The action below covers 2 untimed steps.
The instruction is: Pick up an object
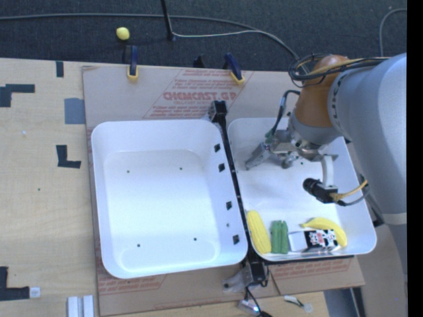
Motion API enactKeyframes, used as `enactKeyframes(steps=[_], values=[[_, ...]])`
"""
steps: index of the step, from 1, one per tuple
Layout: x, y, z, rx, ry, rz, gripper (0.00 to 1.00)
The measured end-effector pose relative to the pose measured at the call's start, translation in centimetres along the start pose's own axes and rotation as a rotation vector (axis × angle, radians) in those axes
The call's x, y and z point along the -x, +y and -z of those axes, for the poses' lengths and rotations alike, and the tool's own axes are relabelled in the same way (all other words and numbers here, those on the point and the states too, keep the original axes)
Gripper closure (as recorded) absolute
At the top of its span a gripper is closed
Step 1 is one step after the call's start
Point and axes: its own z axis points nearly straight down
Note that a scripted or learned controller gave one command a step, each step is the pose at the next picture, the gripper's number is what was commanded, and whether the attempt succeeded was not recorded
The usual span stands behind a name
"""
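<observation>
In the right bin [264, 190], along its near wall, lie a yellow corn cob [258, 232], a green ridged piece [279, 236], a small black-and-white box [316, 240] and a yellow banana [325, 226]. My gripper [271, 160] hovers over the far part of that bin, well away from these objects. Its grey fingers [255, 158] are spread apart and open, with nothing between them. The arm, with its orange band [316, 104], comes in from the right.
The left bin [99, 177] sits beside the right one, with a black divider [228, 177] between them. Blue and yellow clamps [133, 65] hold the cardboard base at the back. A black cable part [318, 190] hangs under the wrist.
</observation>
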Motion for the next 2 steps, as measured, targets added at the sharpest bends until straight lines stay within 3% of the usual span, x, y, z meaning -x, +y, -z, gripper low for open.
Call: enactKeyframes(steps=[1, 2], values=[[0.4, 0.1, 0.4, 0.005, -0.001, -0.006, 0.0], [8.9, 2.4, 0.4, 0.005, -0.003, -0.011, 0.0]])
